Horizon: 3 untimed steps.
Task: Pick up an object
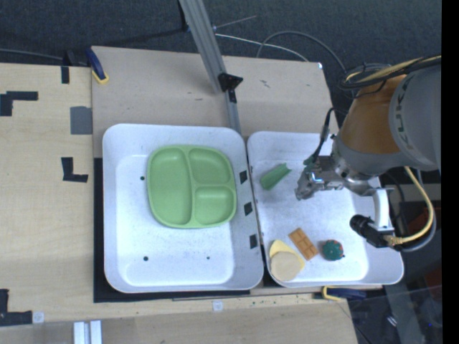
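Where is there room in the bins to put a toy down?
The left bin has bare floor all around the green plate, most below it. The right bin is crowded: green block and gripper up top, cheese, waffle and ball at the bottom. A bare strip lies between.

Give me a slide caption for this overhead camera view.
Gripper hovers over the right bin beside a green block; green divided plate fills the left bin.

Divided plate (191, 186) lies in left bin (118, 213).

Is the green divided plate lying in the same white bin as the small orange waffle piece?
No, the green divided plate is in the left bin; the waffle is in the right.
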Tool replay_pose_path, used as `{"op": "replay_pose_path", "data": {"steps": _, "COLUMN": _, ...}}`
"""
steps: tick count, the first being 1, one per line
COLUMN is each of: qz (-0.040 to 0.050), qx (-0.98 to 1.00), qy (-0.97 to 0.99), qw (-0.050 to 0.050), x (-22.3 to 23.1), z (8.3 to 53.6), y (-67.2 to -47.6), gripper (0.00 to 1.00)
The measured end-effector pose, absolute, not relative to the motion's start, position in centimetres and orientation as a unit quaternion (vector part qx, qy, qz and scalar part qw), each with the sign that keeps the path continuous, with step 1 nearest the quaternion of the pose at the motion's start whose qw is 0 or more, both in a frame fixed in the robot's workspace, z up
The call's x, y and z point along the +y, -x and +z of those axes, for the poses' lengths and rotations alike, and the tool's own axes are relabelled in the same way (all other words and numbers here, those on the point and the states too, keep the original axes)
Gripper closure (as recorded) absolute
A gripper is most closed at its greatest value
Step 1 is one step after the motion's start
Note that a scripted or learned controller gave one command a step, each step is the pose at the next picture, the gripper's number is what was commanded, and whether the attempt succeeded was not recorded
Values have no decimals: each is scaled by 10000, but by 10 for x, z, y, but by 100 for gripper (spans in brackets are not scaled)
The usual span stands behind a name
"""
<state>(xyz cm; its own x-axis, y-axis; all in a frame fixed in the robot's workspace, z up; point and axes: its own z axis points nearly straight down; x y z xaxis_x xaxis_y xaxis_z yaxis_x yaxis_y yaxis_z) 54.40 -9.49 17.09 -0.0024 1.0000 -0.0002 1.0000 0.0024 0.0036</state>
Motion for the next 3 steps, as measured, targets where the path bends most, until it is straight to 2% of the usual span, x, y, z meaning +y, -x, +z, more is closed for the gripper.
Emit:
{"op": "replay_pose_path", "data": {"steps": 2, "qz": 10, "qx": 7076, "qy": -7066, "qw": 17, "x": -98, "z": 279, "y": -542, "gripper": 100}}
{"op": "replay_pose_path", "data": {"steps": 3, "qz": -7, "qx": 7094, "qy": -7048, "qw": -13, "x": -44, "z": 259, "y": -556, "gripper": 100}}
